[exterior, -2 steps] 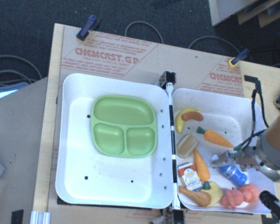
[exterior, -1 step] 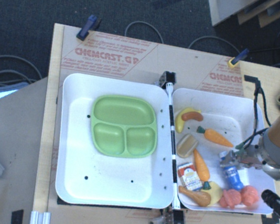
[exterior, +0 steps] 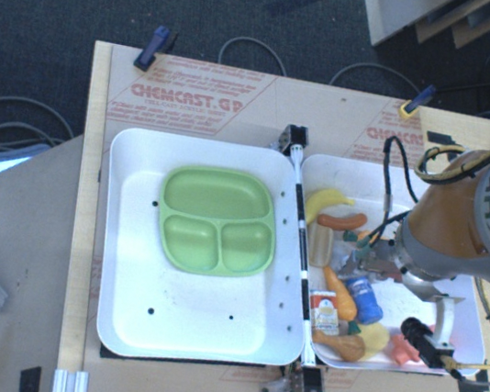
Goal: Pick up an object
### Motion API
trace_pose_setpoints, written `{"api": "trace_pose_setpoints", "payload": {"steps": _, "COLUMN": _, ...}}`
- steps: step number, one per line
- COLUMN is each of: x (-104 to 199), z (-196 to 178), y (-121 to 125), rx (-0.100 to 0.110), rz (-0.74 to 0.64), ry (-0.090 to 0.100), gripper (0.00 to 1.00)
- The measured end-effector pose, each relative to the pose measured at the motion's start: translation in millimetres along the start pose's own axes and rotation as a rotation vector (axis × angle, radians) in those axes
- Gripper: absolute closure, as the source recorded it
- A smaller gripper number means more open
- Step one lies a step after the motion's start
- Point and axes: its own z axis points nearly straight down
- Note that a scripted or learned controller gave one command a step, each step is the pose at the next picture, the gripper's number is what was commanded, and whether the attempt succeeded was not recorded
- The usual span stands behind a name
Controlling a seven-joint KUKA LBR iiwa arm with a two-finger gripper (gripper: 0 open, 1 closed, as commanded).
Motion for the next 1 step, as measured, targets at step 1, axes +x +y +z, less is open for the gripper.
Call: {"api": "trace_pose_setpoints", "payload": {"steps": 1, "x": 82.3, "z": -97.3, "y": 15.4, "rx": 0.011, "rz": -0.001, "ry": 0.004, "gripper": 1.0}}
